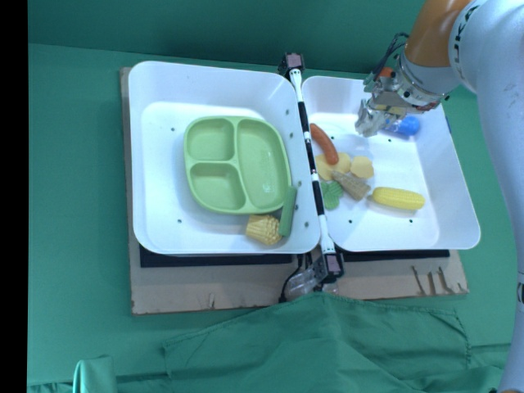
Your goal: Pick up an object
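Gripper (370,124) hung low over right bin's (458,211) far end, just beside a blue object (408,126); jaws' spread could not be told (blurred). Sausage (324,142) and corn cob (398,197) lay nearer.

Glossy plastic bins (164,219), matt cloth (311,342) (creased), cardboard (205,289)

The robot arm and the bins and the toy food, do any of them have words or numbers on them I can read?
Robot arm: dark letters run along the grey casing by the orange band, too blurred to read.
White bins, green plate, toy corn: no words, numbers or signs.
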Available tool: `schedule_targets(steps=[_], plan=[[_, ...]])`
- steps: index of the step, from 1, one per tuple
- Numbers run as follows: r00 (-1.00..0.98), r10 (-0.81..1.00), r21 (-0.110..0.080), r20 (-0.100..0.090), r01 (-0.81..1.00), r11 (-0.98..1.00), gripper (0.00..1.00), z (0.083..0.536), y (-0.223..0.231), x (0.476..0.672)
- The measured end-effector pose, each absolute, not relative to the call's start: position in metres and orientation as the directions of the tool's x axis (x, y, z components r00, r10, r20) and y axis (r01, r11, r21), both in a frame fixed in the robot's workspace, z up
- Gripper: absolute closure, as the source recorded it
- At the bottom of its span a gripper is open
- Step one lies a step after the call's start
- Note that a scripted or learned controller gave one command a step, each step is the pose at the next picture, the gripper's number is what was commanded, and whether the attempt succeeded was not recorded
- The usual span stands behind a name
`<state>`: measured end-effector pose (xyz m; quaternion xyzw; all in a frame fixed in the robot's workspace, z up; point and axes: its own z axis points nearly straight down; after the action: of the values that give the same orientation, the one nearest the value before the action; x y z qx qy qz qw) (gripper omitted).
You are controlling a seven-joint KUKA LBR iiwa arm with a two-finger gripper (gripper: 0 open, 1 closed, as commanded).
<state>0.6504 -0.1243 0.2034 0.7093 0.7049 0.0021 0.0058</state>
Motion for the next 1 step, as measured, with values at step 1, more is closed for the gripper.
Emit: schedule_targets(steps=[1], plan=[[0.002,1.0,0.012,-0.003,1.0,-0.002,1.0,0.2688,-0.1311,0.6522]])
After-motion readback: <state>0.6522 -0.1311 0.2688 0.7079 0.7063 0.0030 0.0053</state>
